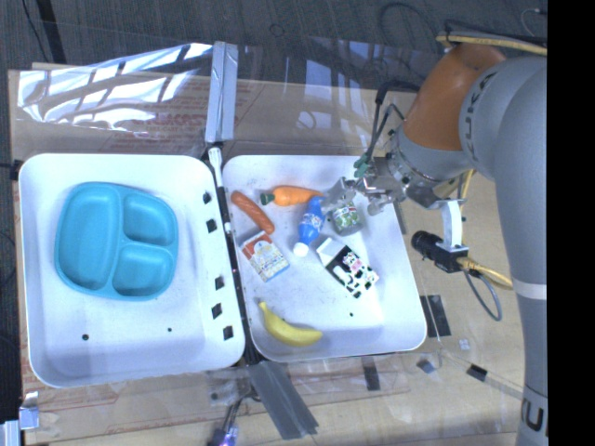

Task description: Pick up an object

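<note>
Two-finger metal gripper (350,196) hovering at right white bin's (400,291) upper right, over small round green-and-clear object (347,217); finger state impossible to tell. Lying nearby: blue-and-white plastic bottle (310,224), orange carrot (290,195), orange-red sausage (253,211), yellow banana (287,326). Sitting in left white bin (37,314): blue divided tray (115,240).

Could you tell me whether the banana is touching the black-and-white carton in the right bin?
Apart. The camera view shows bare white bin floor between the banana and the carton.
</note>
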Tool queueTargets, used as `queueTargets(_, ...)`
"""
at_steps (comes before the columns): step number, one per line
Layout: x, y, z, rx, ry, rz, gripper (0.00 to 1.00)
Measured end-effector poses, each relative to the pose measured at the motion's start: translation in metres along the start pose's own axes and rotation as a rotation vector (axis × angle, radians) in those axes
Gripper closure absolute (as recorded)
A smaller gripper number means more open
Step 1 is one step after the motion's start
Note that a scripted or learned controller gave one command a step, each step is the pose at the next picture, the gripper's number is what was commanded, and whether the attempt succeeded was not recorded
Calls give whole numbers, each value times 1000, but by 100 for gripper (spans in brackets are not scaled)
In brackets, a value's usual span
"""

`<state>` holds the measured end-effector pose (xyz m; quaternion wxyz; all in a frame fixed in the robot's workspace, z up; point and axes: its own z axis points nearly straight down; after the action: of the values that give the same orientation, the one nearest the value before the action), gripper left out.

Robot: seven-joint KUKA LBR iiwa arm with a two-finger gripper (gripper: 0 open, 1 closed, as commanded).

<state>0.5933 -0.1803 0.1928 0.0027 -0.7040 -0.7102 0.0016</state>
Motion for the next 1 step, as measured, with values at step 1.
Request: queueTargets(1,21,18,101,-3,-1,16,0)
